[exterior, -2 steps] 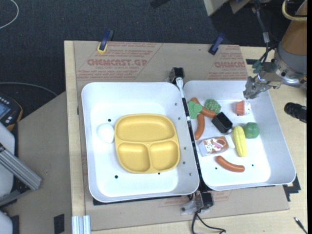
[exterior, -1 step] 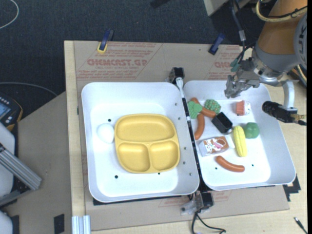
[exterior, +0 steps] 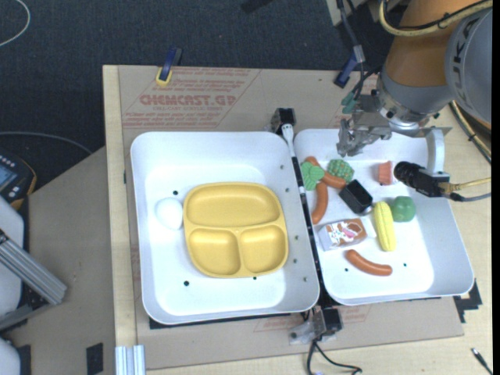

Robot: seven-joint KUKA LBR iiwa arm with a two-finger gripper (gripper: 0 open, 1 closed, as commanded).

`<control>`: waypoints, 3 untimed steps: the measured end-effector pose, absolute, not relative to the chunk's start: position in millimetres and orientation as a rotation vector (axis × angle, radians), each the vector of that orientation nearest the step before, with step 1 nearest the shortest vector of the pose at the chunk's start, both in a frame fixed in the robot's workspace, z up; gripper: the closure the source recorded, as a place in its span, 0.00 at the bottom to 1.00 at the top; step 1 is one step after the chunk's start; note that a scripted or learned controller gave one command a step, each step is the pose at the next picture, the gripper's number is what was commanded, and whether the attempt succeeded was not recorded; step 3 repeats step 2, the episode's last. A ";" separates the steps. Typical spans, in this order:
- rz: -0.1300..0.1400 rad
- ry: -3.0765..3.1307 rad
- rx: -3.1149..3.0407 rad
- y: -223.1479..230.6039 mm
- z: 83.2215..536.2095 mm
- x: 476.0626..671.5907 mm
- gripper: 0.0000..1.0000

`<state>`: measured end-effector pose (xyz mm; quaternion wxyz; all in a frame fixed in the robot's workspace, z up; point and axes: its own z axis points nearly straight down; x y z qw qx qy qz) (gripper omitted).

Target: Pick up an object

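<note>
Presently the gripper (exterior: 349, 148) hangs over the far edge of the right bin (exterior: 437, 276), just above the toy carrot (exterior: 334, 180) and green leafy piece (exterior: 340, 169); whether it is wide or narrow cannot be told. Nothing is seen held. Other items in that bin: corn cob (exterior: 383, 225), sausage (exterior: 368, 263), black block (exterior: 357, 196), green pepper (exterior: 403, 208). The left bin (exterior: 148, 162) bears a yellow divided plate (exterior: 233, 229) and a white egg (exterior: 169, 212).
</note>
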<state>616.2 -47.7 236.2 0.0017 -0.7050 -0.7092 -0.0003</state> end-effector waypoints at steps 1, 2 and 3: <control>0.002 -2.226 -2.211 14.9 226.3 610.9 1.00; 0.004 -2.221 -2.217 19.8 229.6 595.2 1.00; 0.004 -2.221 -2.217 19.8 229.6 595.2 1.00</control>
